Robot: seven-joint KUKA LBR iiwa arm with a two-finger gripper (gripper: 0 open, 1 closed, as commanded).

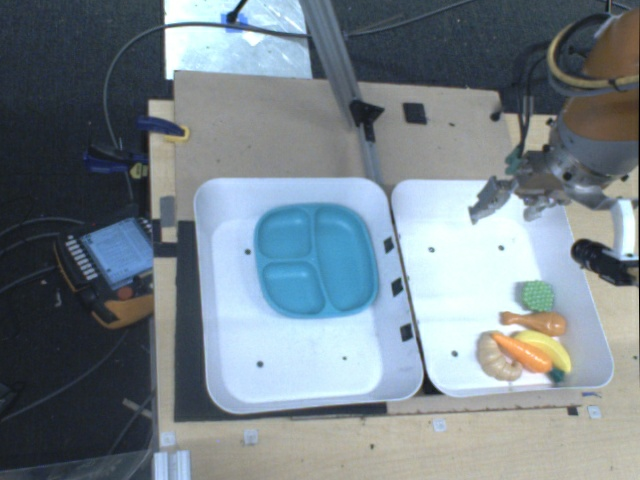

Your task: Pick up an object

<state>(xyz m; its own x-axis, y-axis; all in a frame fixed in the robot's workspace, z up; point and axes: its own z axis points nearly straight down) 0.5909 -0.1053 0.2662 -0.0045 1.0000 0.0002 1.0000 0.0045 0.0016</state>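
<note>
Grey two-finger pincer (497, 200) hung over right white bin (440, 298), opening indiscernible. Toy foods clustered lower right: orange carrot (531, 353) touching yellow banana (548, 348); grasp risked slipping between them.

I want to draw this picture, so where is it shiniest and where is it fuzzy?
In the camera view, the brightest glare is on the shiny sheet at the top; the white bins look evenly lit with soft shadows; the gripper and the toy food look a little fuzzy, while the blue plate is fairly clear.
</note>
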